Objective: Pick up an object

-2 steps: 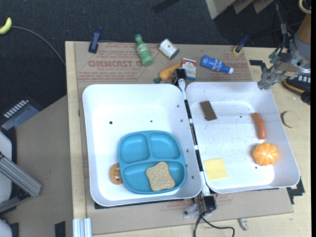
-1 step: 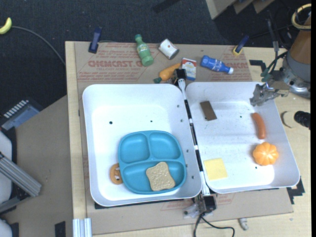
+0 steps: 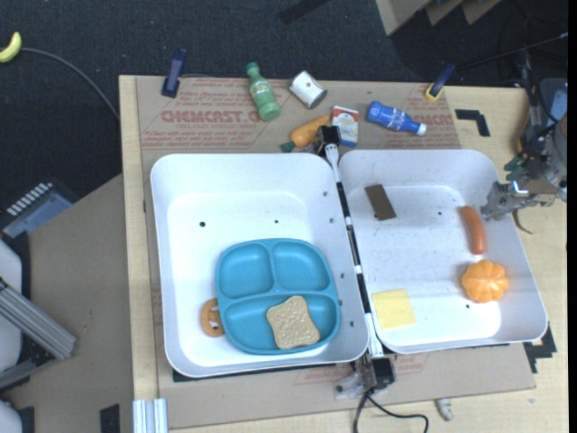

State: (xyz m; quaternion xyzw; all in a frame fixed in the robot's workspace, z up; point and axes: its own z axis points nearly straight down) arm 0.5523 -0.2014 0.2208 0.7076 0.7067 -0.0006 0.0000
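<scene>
Sausage (image 3: 473, 229) is lying at three o'clock in the right bin (image 3: 433, 165), above the orange (image 3: 485, 280). Just beside it, the gripper (image 3: 501, 200) is hovering over the rim, empty; its spread I cannot tell. Approach is underway; descending comes next.

The brown board (image 3: 225, 115) under the bins carries red print reading "CHEMCAST" in the upper left of the frame, above the left bin; smaller lines beside it are too blurred to read.
</scene>
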